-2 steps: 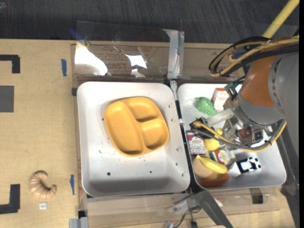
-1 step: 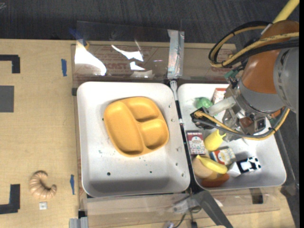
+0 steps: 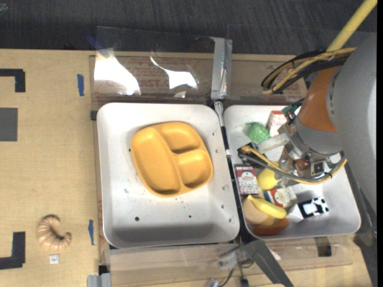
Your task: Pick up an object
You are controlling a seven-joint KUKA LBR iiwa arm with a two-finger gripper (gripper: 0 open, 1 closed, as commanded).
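The arm's orange-banded wrist (image 3: pixel 317 109) hangs over the right bin (image 3: pixel 341 211). Below it, my gripper (image 3: pixel 286 173) is down among the clutter in the middle of that bin, with cables looped around it. Close about it lie a yellow ball (image 3: pixel 267 179), a banana (image 3: pixel 267 208) on a reddish-brown object (image 3: pixel 263 220), a small pink-and-white packet (image 3: pixel 246 180), a green lump (image 3: pixel 258 131), a red-and-white carton (image 3: pixel 276 122) and a black-and-white piece (image 3: pixel 314 207). The wrist hides the bin's right middle.
The left bin (image 3: pixel 114 178) holds a yellow divided tray (image 3: pixel 172 157). A tan croissant-shaped toy (image 3: pixel 54 232) lies on the bench at the lower left. Clear plastic sheeting (image 3: pixel 155 70) stands behind the bins, and a yellow pole (image 3: pixel 358 14) slants at the top right.
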